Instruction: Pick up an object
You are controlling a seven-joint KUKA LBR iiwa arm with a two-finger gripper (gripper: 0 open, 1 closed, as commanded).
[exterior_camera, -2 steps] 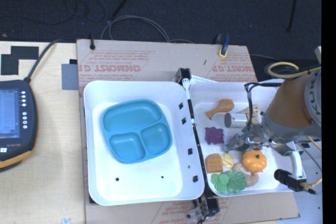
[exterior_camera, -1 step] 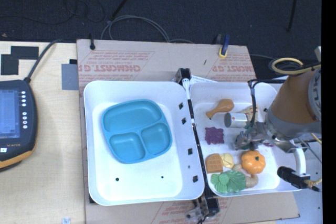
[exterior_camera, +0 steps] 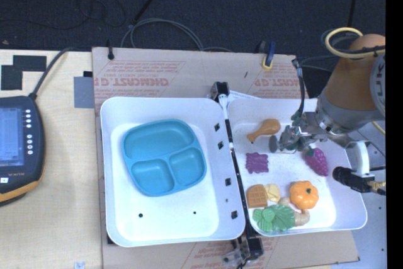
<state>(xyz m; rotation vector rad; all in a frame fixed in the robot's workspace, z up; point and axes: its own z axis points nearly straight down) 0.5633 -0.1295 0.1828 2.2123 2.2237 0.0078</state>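
Just inside the right bin (exterior_camera: 343, 214), the gripper (exterior_camera: 288, 139) is hanging low over bare floor, and I cannot tell how it is set. Nearest it, a chicken drumstick (exterior_camera: 265, 129) is lying toward the divider, purple grapes (exterior_camera: 317, 160) toward the arm. Below it are sitting a purple leaf (exterior_camera: 257, 162), a waffle (exterior_camera: 256, 195), an orange pumpkin (exterior_camera: 303, 194) and green lettuce (exterior_camera: 274, 218). Beyond the divider, a blue tray (exterior_camera: 165, 156) is leaving wide margins.

Grey arm (exterior_camera: 343, 107) (orange band (exterior_camera: 352, 75)), yellow cable loop (exterior_camera: 343, 41).
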